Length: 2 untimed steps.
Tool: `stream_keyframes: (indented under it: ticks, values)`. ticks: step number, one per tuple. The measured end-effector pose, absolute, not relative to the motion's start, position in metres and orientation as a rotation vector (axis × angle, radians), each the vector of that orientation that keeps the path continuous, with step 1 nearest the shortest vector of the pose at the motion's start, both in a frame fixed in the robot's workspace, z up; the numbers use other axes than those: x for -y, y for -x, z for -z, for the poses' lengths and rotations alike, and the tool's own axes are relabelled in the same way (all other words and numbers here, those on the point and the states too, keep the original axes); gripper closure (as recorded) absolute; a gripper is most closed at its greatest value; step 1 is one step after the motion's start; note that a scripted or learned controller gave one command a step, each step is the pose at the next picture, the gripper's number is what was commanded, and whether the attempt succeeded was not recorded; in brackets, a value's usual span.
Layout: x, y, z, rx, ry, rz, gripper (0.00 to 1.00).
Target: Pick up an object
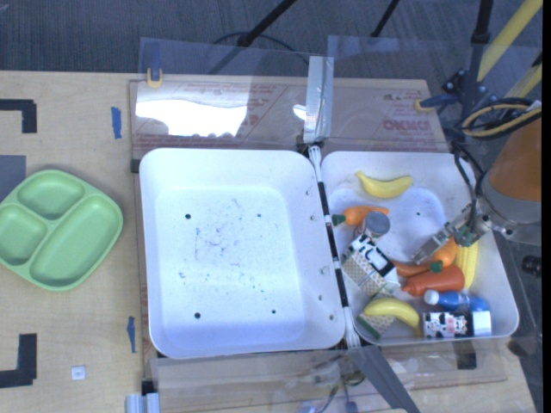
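Observation:
The right bin (430,198) holds a heap of toy items. A yellow banana (385,184) lies near its back; an orange carrot (359,216) and a grey can (376,224) sit by the divider. A black-and-white patterned box (370,261), a second carrot (437,279), another banana (392,311), a blue-capped bottle (454,299) and a cow-print carton (456,323) fill the front. My gripper (441,241) is low in the bin's right half, just above a small orange piece (446,253) and a yellow piece (469,265).
The left bin (228,248) adjoins the right one along a central divider. A green divided plate (56,229) rests on the bench at far left. Clear plastic walls stand behind both bins. The arm (516,179) hangs over the right bin's right edge.

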<state>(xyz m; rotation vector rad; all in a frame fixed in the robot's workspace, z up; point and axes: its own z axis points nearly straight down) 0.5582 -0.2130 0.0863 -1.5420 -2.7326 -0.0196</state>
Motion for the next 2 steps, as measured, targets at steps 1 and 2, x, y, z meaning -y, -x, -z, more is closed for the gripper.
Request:
stream_keyframes:
  ticks: [1,2]
  values:
    - [0.219,-0.559,-0.098,2.738,1.555,0.008,1.00]
    - [0.164,-0.576,-0.187,2.399,2.031,-0.001,1.00]
